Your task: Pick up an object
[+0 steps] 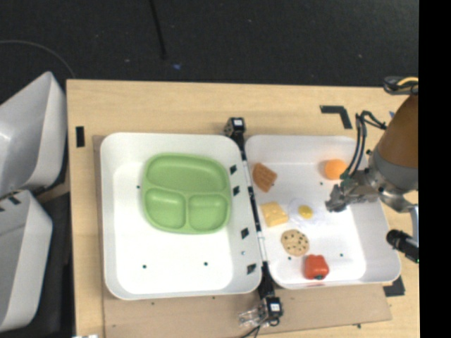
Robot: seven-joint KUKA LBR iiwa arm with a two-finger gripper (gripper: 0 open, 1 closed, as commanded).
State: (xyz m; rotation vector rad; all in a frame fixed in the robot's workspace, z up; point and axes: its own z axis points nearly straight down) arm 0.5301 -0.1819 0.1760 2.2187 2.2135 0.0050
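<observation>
The right bin holds several small food toys: an orange ball, a brown bread piece, a pale yellow cheese block, a small yellow piece, a round cookie and a red piece. My gripper hangs low over the right half of this bin, just below the orange ball and to the right of the small yellow piece. Nothing shows between its fingers.
The left bin holds a green divided plate. A ridge with black clips separates the two bins. The arm's orange band rises at the right edge. White objects stand left of the bench.
</observation>
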